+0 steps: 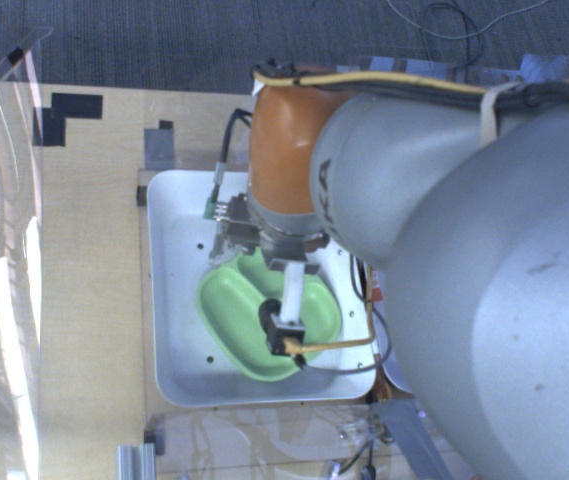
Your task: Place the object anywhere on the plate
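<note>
Pale green, oval plate (226,313), shallow-rimmed, in white bin (179,258)

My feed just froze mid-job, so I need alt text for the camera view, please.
The grey arm, orange band above its wrist, hangs low over a light green plate lying in a shallow white bin, covering the plate's middle. The bin sits on a pale wooden bench; whether the arm carries anything cannot be told.

One green plate (226,313) sits in one white bin (176,258). One grey arm (464,228) with one orange band (279,158) reaches in from the right. One black tape mark (64,115) lies far left on the bench (89,288).
</note>
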`<state>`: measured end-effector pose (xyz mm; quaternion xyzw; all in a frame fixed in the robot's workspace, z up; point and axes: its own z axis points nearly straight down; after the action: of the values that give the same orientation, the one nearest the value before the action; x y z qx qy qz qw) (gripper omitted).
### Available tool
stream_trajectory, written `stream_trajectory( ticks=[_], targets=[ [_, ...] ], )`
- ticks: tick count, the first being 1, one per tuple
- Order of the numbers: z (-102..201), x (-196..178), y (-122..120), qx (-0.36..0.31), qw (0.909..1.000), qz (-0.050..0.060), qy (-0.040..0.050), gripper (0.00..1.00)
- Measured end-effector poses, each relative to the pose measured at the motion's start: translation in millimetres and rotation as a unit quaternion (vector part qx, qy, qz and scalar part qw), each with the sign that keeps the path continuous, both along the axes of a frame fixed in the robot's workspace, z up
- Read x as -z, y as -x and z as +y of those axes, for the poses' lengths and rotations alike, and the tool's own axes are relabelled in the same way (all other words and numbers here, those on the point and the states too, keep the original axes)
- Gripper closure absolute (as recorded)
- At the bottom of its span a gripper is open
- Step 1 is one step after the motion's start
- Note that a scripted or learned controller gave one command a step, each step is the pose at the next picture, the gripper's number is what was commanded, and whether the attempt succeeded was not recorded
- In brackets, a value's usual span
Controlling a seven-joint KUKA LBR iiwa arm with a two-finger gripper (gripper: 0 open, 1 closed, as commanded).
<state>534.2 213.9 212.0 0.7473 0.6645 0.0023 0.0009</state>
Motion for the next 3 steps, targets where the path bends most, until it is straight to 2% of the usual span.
stream_trajectory(
  ticks=[1, 2, 3],
  targets=[
    [21.4, -46.8, -33.9, 0.081, 0.9967, 0.000, 0.0001, 0.00],
    [23.3, -56.7, -34.4, 0.076, 0.9971, -0.001, 0.0003, 1.00],
    [-36.3, -53.0, -44.9, -0.083, 0.9966, 0.000, 0.0008, 1.00]
  ],
)
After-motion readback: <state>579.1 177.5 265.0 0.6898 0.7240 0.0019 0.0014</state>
